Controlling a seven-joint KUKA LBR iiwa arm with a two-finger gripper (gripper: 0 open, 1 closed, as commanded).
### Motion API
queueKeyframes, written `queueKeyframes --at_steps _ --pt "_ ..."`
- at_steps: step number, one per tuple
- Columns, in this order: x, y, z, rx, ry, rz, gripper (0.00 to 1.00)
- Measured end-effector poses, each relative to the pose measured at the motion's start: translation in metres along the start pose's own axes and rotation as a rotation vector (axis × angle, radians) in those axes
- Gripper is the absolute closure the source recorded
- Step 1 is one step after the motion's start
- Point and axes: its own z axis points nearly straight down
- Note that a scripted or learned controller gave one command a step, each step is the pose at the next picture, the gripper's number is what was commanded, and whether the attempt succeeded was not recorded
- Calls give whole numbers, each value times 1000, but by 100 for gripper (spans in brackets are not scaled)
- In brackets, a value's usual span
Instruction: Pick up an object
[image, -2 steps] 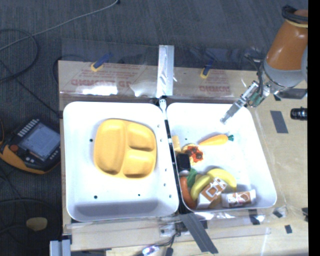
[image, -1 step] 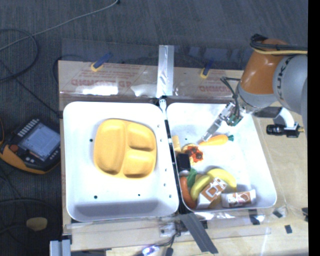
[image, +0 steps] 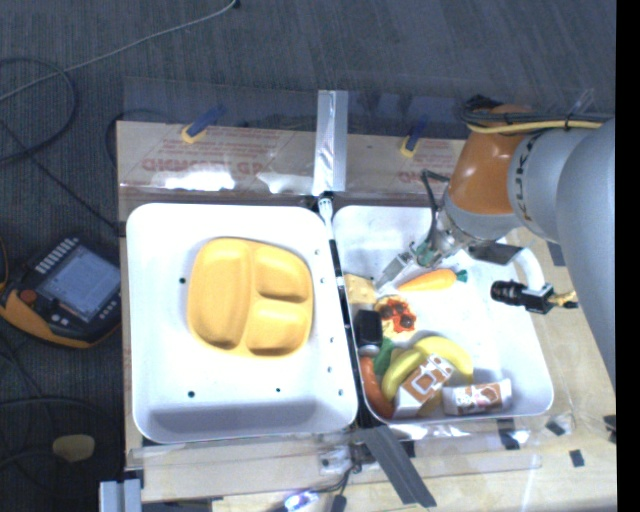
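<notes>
Gripper (image: 418, 258) low in right bin (image: 520, 385), far end, fingers spread apart, holding nothing. Carrot (image: 430, 281) just beside fingertips, possibly touching. Banana (image: 425, 360), small boxes piled at near left corner. Yellow divided tray (image: 250, 295) lies in left bin (image: 160, 400).

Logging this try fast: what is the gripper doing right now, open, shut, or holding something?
Gripper: low in the right bin, just above the toy carrot; grip state cannot be told, and nothing is visibly held.
</notes>
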Motion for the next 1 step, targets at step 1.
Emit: queueKeyframes --at_steps 1 --pt "0 2 -11 -4 -1 0 100"
